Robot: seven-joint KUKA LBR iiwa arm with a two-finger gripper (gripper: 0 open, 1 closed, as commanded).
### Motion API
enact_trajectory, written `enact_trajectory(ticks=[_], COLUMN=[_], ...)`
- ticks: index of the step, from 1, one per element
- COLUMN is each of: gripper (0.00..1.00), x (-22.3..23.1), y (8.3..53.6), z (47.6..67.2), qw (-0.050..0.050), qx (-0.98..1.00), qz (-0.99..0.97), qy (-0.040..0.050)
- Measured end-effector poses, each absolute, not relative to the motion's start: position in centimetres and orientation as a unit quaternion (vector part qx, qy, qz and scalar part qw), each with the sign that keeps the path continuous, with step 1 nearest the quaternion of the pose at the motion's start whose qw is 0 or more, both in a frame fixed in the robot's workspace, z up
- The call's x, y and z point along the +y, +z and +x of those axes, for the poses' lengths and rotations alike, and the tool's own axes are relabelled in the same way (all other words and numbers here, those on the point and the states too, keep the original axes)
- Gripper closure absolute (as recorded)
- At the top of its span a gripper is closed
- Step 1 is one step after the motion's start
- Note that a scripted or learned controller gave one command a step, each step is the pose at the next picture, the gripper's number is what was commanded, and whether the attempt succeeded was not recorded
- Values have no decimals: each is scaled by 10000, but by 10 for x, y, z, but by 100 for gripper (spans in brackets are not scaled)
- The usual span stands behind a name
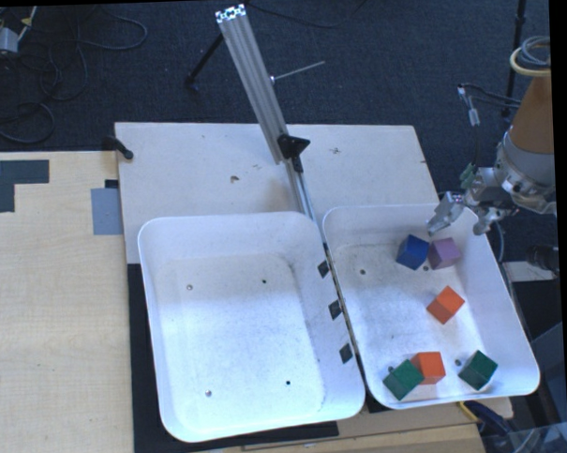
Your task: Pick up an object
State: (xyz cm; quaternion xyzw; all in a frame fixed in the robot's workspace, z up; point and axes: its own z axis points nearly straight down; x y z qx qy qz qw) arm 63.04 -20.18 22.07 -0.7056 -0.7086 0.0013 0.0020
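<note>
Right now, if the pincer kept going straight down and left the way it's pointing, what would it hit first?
Most likely the purple block, just past the pincer tips, with the blue block beside it. Height above the right bin is unclear.

The pincer point(461, 213) hangs over the far right edge of the right bin point(513, 319), which sits on the table point(52, 306) beside the left bin point(164, 273). Just below and left of the pincer two cubes point(427, 252) lie touching side by side. Nearer the camera from the pincer sits a lone cube point(445, 305). Well away from it, along the bin's near wall, two touching cubes point(415, 372) lie left of another cube point(477, 369).
</note>
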Motion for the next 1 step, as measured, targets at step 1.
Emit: enact_trajectory(ticks=[1], gripper=[0], x=[-197], y=[119], z=[662], qw=[-78], qx=[-7074], qz=[-7067], qy=[-35])
